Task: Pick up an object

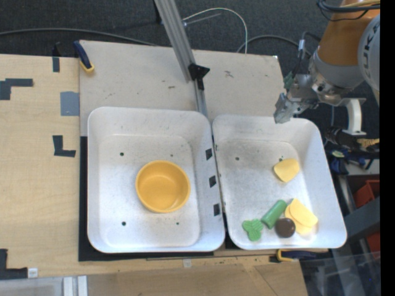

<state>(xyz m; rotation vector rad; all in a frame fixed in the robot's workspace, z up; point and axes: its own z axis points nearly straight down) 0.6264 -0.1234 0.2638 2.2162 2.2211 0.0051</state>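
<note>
Pale wooden benchtop is stretching across the scene you are looking down on, with a beige board (148,73) lying on it and two shallow white bins sitting side by side on that.

Starting at your left, the left bin (105,128) is holding a single yellow bowl (163,185), sitting upright near its middle. A grey metal pole (179,32) is slanting down to the gap between the bins.

Moving right, the right bin (247,134) is carrying a loose cluster along its near edge: a green leafy toy (252,229), a green cylinder (273,214) leaning beside it, a small dark brown ball (284,227), and a yellow lump (302,216) touching the ball. A separate yellow wedge (286,170) is lying apart, nearer the bin's right wall.

Furthest right, the gripper (284,113) is hovering at the far rim of the right bin, grasping nothing you can see; whether it is spread or closed is too blurred to tell.

You are likely best off with the yellow wedge, since it is lying alone. It is probably light, rigid plastic and a little slippery, so you should be closing across its narrower sides.
</note>
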